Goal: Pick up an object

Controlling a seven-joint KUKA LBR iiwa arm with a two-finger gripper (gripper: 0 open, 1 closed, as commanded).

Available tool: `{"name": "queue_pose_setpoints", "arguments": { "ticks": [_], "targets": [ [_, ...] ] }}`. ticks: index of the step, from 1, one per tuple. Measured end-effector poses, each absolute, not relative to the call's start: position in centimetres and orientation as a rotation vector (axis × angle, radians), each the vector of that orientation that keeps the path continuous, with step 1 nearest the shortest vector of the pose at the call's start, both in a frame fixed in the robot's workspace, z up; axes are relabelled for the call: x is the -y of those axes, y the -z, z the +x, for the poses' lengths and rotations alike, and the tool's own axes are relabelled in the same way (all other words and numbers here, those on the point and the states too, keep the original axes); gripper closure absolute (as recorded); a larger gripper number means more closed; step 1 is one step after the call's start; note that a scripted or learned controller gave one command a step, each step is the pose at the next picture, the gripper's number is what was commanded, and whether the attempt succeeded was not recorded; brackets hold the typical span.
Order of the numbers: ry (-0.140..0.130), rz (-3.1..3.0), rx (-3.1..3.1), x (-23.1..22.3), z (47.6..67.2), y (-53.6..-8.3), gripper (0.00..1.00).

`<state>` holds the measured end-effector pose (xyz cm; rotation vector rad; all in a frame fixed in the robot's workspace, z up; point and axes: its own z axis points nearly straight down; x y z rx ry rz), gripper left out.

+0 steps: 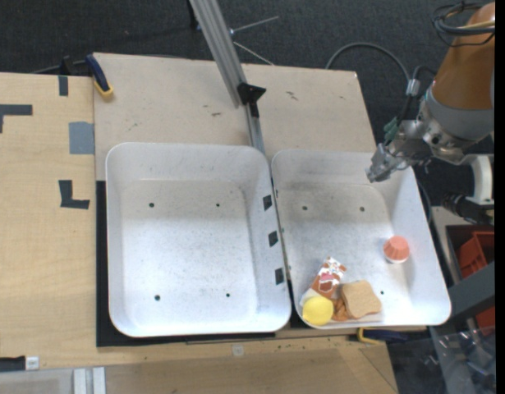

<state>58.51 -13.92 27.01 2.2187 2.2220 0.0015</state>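
The grey arm with its orange band reaches in from the right, its gripper (382, 167) angled down over the upper right rim of the right bin (334, 187); whether the jaws are parted cannot be told, and nothing shows between them. In that speckled white bin's near corner lie a round yellow ball (318, 310), a flat tan sponge-like slab (361, 298) and a crumpled red-and-white packet (327, 277), touching one another, with a small pink cup-shaped piece (397, 249) apart near the right wall. The left bin (190, 236) sits alongside on the wooden tabletop (39, 179).

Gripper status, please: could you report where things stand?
Gripper above right bin's far edge. Items clustered at near edge: yellow ball, brown piece, pink cup.
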Motion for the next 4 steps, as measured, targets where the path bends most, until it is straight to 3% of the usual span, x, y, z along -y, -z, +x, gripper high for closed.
{"name": "queue_pose_setpoints", "arguments": {
  "ticks": [3,4],
  "targets": [
    [0.001,2.216,-2.229,-2.2,60.7,-24.4,1.00],
    [0.003,2.217,-2.229,-6.5,60.5,-23.8,1.00]
  ]
}}
